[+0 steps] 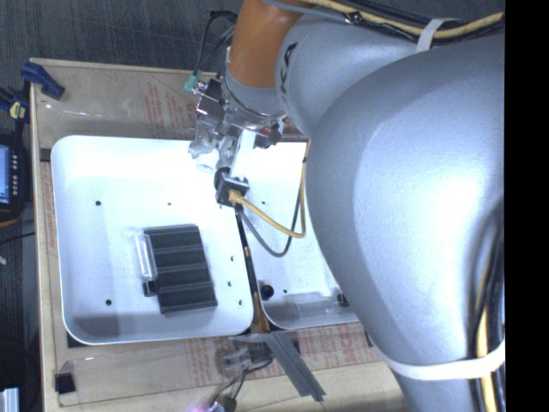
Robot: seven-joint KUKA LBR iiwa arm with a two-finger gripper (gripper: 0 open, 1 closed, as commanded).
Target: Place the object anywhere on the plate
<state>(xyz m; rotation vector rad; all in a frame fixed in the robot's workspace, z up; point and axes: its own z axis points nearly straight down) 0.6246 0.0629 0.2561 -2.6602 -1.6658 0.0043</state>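
one object, not yet on any plate

one dark ribbed rectangular object (180,268), with a clear strip along its left edge, lies flat in the left bin (77,161), toward the near half of the floor. we take it as the task's thing. we cannot pick out a plate with confidence: the right bin (296,307) is mostly covered by the arm (403,187), and what shows of its floor is bare white plus a small dark spot. we judge the task as barely started: object not lifted, not carried, not placed; grasp, transfer and release are all left.

the gripper (210,144) hangs over the far right part of the left bin, near the wall between the bins, well apart from the object. we see metal parts and cabling under the orange band, but the tip is small and glare-washed, so we cannot tell its state. nothing visibly sits in it, and it touches nothing we can make out.
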